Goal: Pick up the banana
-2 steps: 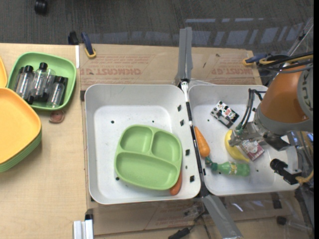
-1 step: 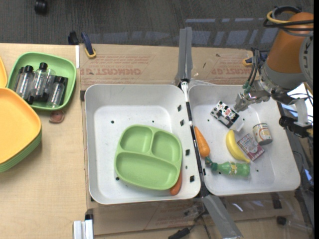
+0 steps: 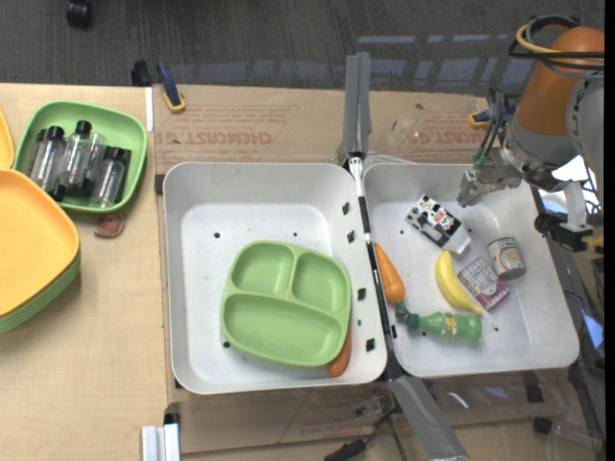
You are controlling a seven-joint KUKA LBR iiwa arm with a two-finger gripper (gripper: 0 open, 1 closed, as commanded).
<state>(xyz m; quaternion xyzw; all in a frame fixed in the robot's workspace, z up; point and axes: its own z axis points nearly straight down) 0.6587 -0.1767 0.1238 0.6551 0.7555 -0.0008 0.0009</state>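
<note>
banana (image 3: 454, 281) lies in right bin (image 3: 548, 353), touching pink packet (image 3: 481, 283), green bottle (image 3: 444, 325) just below. gripper (image 3: 478, 186) hovers near bin's back edge, well apart from banana; jaws state unclear.

- I read one clear line of red print on the brown cardboard sheet (image 3: 259, 128) lying behind the left bin (image 3: 183, 257); it stands upside down and spells "CHEMCRAFT", or close to it.
- Fainter red print sits on the same cardboard behind the right bin (image 3: 557, 344), too washed out for me to read.
- The small pink packet (image 3: 481, 283) and the can (image 3: 505, 257) in the right bin carry labels, but I can't make out any words.
</note>
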